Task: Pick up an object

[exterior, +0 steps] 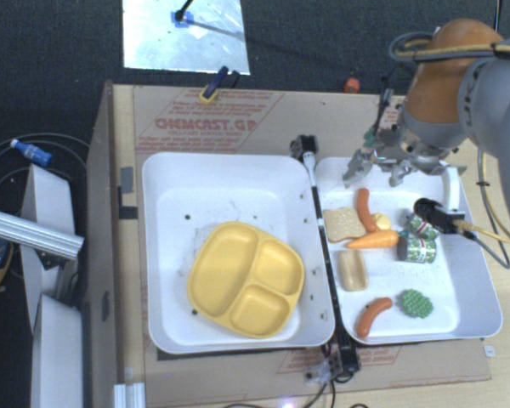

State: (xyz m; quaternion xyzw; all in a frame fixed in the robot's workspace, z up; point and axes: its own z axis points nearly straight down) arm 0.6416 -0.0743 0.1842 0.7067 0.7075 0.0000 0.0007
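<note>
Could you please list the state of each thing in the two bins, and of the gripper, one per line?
Yellow tray: flat, right way up, in the left bin.
Toast slice: flat, in the right bin.
Carrot: on its side.
Upper sausage: lying lengthwise.
Lower sausage: lying near the front wall.
Can: tipped on its side.
Broccoli: loose on the floor.
Gripper: above the right bin's far end, holding nothing.
</note>
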